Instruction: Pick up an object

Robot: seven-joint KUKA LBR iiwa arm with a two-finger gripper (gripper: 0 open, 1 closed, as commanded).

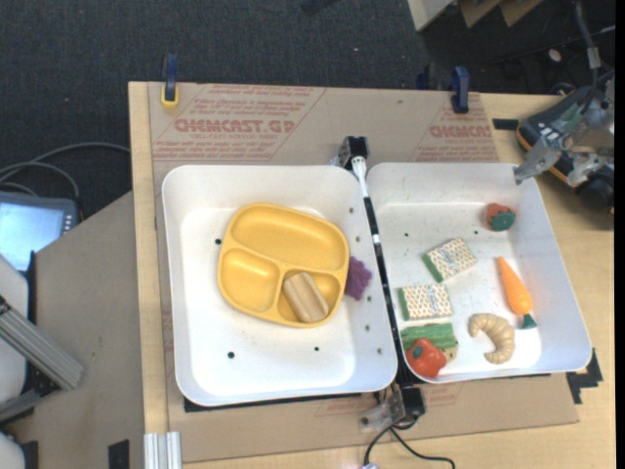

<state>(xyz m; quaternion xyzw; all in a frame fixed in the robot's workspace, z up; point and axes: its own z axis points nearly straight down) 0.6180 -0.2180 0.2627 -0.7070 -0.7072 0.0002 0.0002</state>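
The right bin [564, 291] holds several toy foods: a red and green strawberry [500, 217], two patterned cracker squares [450, 259] [426, 302], an orange carrot [514, 286], a tan croissant [493, 335] and a red pepper on a green piece [427, 352]. In the left bin [195, 340] lies a yellow divided plate [278, 247] with a tan roll [305, 295] in one compartment. A purple piece [358, 279] rests beside the plate. My gripper [547, 154] hovers over the far right corner of the right bin, above and right of the strawberry, holding nothing that I can see.
Both bins sit on a cardboard sheet [244, 125] clamped at the back by a blue clamp [170, 78] and another [459, 88]. A black clip and cable [356, 159] run along the seam between the bins. A monitor [34, 233] stands off the bench at left.
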